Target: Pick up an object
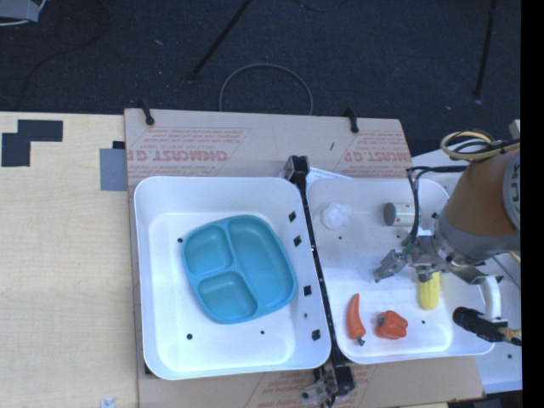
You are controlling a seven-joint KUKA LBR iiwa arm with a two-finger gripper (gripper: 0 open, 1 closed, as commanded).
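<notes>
My gripper (405, 270) hangs low over the right bin (365, 245), near its right side, open with bare bin floor between the fingers. One grey finger (387, 268) points left. The other sits just above a yellow corn-like piece (429, 291). Toward the bin's front lie an orange chili-shaped piece (354, 316) and a red-orange pepper (391, 324), both apart from the gripper. A clear cup (336, 217) and a small grey cylinder (389, 213) rest toward the back of the bin.
The left bin (161, 313) holds a blue divided plate (238, 267). A black divider (308, 253) runs between the two bins. The arm's orange band (480, 198) rises over the right bin's right edge, with cables (463, 145) behind it.
</notes>
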